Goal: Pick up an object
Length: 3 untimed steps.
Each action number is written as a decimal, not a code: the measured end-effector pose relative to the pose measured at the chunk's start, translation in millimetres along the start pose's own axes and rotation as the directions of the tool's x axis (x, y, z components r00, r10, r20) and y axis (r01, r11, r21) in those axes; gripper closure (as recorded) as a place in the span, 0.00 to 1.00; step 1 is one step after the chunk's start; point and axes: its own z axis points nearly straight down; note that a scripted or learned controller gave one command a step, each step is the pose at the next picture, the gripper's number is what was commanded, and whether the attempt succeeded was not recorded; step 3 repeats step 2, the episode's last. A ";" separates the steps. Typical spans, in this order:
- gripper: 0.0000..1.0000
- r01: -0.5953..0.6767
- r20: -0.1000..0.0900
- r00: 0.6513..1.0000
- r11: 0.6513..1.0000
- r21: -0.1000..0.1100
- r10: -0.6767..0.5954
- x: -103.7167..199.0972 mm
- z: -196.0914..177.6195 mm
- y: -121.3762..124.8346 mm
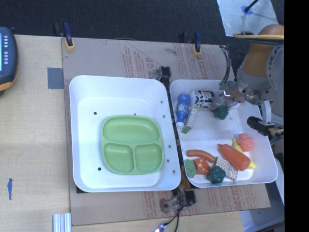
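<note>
Toys crowd the near end of the right bin point(270, 178): a red sausage point(201, 155), an orange carrot point(235, 157), a green pepper point(217, 175). Beyond them the jaws point(223, 103) hang low at the bin's far end, a dark green toy point(221, 112) directly beneath; whether they are apart or clamped on it cannot be told. A blue bottle point(182, 108) lies beside them. Judged so, the pick is unconfirmed, lifting remains.

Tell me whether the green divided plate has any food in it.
Empty. All three compartments of the green divided plate show bare green; it lies flat in the left bin.
</note>
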 end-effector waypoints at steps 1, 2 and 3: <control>1.00 0.001 0.012 1.000 1.000 -0.003 -0.001 30.9 1.1 0.2; 1.00 0.008 0.008 1.000 0.999 -0.038 -0.007 131.0 -107.3 4.8; 1.00 0.008 0.008 1.000 0.999 -0.038 -0.007 131.0 -107.3 4.8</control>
